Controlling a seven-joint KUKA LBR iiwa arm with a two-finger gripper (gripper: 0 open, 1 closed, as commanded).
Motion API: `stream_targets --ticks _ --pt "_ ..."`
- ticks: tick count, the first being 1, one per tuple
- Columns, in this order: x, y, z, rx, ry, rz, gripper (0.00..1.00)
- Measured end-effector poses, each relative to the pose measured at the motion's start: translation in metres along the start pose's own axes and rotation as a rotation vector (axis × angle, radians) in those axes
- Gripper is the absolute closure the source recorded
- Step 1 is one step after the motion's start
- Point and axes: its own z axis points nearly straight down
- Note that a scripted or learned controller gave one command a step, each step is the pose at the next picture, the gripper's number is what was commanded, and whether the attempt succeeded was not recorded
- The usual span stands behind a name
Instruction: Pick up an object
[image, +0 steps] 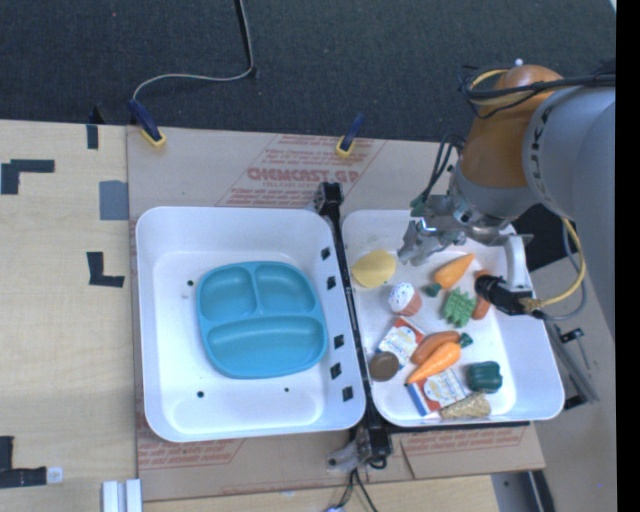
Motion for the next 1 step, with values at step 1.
stream_targets --ticks 1 --pt "-0.0007 -0.0008 0.001 0.003 0.0 0.001 0.0"
